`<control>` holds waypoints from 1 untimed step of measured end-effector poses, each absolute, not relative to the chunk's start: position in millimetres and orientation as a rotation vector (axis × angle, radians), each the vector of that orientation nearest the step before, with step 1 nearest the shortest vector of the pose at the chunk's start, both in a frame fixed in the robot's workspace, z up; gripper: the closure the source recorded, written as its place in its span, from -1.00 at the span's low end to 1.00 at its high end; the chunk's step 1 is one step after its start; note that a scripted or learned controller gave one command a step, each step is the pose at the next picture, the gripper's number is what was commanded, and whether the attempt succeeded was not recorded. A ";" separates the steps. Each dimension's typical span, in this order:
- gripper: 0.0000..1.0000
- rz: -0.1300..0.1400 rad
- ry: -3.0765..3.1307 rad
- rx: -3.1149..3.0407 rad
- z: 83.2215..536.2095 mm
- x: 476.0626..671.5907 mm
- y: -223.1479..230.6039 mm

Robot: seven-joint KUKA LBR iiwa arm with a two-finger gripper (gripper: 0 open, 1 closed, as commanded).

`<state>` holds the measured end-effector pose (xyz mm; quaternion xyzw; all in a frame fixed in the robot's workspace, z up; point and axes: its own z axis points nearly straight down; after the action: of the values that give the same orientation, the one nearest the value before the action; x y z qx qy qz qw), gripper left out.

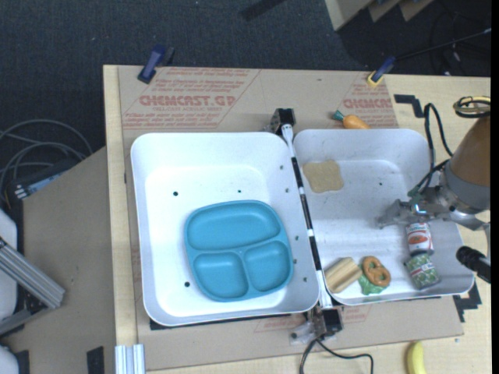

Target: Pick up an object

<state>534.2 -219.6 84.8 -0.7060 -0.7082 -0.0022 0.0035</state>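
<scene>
In the right bin [366, 153] lie a tan flat square [323, 176], a small bread loaf [341, 273], a pretzel on a green piece [375, 273], a red-and-white can [420, 238] and a green can [422, 271]. My gripper [407, 211] hangs low over the bin's right side, just above and to the left of the red-and-white can. Whether it touches the can is unclear. The grey arm with its orange band [472, 166] comes in from the right edge.
A blue divided plate [236, 249] rests in the left bin [156, 209]. An orange toy carrot [352, 121] lies on the cardboard behind the right bin. A black cable [433, 131] runs along the right bin's far corner.
</scene>
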 end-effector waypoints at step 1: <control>-1.00 -0.007 -2.222 -2.215 85.2 501.0 -220.5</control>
<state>501.0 -220.5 85.2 -0.7059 -0.7083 -0.0021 0.0022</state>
